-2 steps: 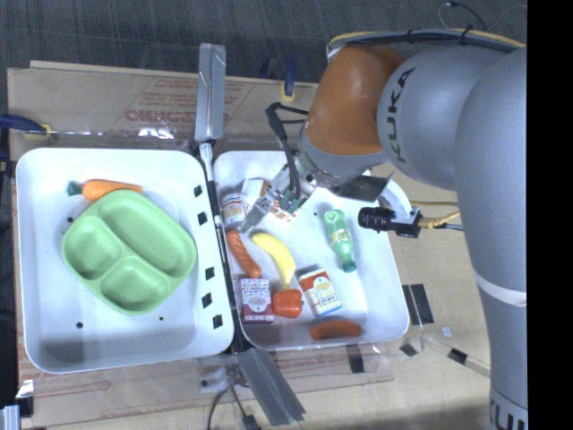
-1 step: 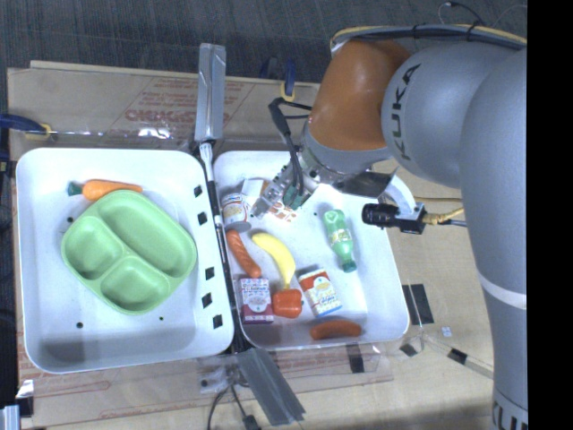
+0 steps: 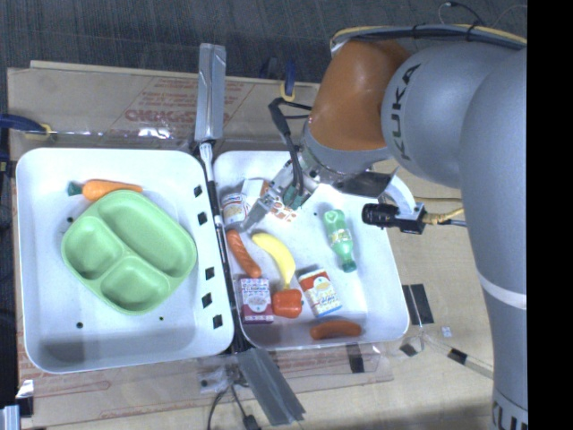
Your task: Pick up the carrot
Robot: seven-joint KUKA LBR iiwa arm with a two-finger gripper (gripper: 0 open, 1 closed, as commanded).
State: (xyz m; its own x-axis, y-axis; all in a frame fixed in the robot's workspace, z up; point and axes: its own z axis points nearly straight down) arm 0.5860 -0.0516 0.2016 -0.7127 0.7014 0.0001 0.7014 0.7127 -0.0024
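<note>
Carrot (image 3: 109,187) in left bin (image 3: 36,267), far edge, touching green tray (image 3: 130,251). Tool (image 3: 279,193) over right bin (image 3: 380,267), far-left part; can't tell its state.

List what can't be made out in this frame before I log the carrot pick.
- Hand: in the camera view, over the right bin; the wrist above covers it, so its state is unclear.
- Carrot: in the left bin; its lower edge lies behind the green tray's rim.
- Small can: label too small to read.
- Arm: cut off by the right and bottom edges.
</note>
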